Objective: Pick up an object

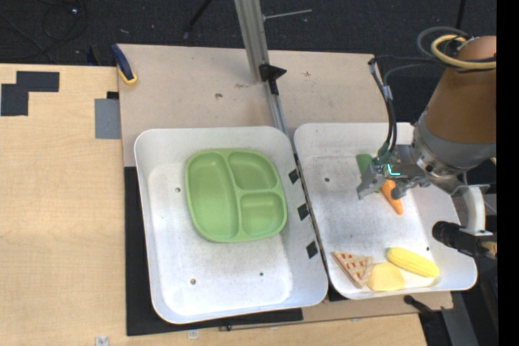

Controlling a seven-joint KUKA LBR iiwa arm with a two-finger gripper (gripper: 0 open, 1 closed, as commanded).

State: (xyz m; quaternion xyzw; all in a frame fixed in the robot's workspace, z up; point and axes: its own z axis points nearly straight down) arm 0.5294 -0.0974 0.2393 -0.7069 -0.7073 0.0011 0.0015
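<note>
Closest to me, near the front edge of the right bin [324, 198], I see a yellow corn cob [413, 262], a round yellow piece [386, 279] touching it, and a waffle-like wedge [352, 266] just beside that; they sit together toward the front right corner; a little further back, in the left bin [154, 255], a green tray with three parts [236, 194] lies near the middle, and I see nothing in it; further back in the right bin, close to its right edge, the pincer [381, 178] hangs low over the bin floor; I cannot tell how wide it is, or whether it has hold of anything; a small orange carrot [395, 199] lies right under it, and I cannot tell whether they touch; something green [365, 164] shows just beside the pincer on the left; the grey and orange arm [462, 109] comes in from the right; past the bins, on the far part of the surface [203, 85], a metal post [250, 20] stands up; a blue and yellow tool [124, 65] lies at the far left corner.
</note>
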